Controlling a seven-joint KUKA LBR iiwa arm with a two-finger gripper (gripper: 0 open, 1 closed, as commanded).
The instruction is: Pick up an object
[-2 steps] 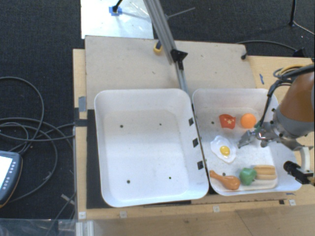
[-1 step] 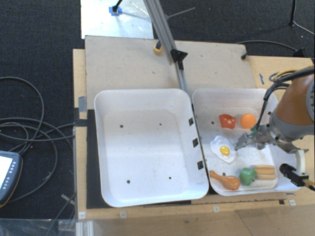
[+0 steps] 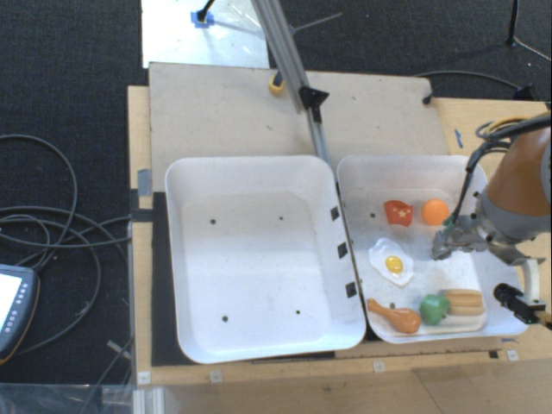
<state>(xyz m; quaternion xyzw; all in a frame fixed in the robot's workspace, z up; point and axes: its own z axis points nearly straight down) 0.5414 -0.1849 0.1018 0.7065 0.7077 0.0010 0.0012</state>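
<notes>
The right bin (image 3: pixel 405 169) holds several toy foods. A red piece (image 3: pixel 398 213) and an orange ball (image 3: pixel 435 211) lie near its back. A fried egg (image 3: pixel 392 263) lies mid-bin. Along the front are a chicken drumstick (image 3: pixel 396 316), a green vegetable (image 3: pixel 434 308) and a hot dog bun (image 3: pixel 463 301). My gripper (image 3: pixel 443 245) hangs low over the bin floor, right of the egg and just below the orange ball. Nothing shows between its fingers.
The left bin (image 3: pixel 250 257) stands beside the right one. A metal pole (image 3: pixel 289 50) slants in from the back over the bench. Cables and a tablet (image 3: pixel 13 304) lie on the floor to the left.
</notes>
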